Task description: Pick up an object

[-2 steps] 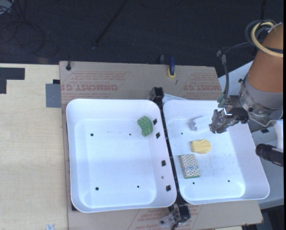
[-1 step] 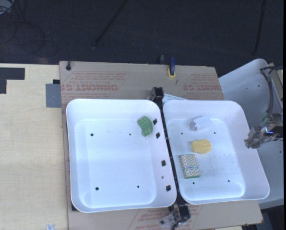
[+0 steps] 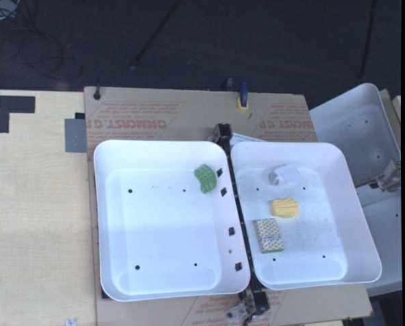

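A green knobbly object (image 3: 205, 178) lies in the left bin (image 3: 121, 277), near its far right corner. The right bin (image 3: 352, 263) holds three things. A small pale grey object (image 3: 279, 176) sits toward the far side. A yellow rounded object (image 3: 285, 208) lies in the middle. A small patterned box (image 3: 268, 235) lies flat just in front of it, close to the bin's left wall.
Both bins rest on a brown cardboard sheet (image 3: 162, 117) on the light wooden bench (image 3: 32, 209). Black clips (image 3: 232, 231) run along the seam between the bins. A grey metal plate (image 3: 355, 124) stands off the right bin's far right side.
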### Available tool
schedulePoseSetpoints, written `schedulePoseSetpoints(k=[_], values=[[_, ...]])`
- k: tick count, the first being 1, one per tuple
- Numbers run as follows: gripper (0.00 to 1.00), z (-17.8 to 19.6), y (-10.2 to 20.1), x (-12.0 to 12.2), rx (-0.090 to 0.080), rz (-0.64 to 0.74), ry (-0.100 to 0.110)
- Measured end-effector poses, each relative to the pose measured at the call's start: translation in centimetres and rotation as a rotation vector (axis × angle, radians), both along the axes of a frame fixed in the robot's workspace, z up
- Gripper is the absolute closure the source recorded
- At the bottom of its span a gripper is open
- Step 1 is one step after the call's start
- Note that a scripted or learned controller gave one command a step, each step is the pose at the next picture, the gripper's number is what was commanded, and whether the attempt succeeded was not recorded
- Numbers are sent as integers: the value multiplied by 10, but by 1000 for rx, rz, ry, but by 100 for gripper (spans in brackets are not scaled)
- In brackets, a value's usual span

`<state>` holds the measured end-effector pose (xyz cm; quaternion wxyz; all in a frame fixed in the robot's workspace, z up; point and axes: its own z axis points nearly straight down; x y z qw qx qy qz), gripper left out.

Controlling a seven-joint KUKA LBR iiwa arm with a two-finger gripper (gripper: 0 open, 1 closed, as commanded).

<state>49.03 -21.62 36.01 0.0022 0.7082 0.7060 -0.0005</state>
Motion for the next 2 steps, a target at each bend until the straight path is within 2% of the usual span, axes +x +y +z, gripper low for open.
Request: schedulePoseSetpoints(k=[1,2], values=[[100,-16,69,-15,7,9,7],[100,23,-1,-15,0,-1,0]])
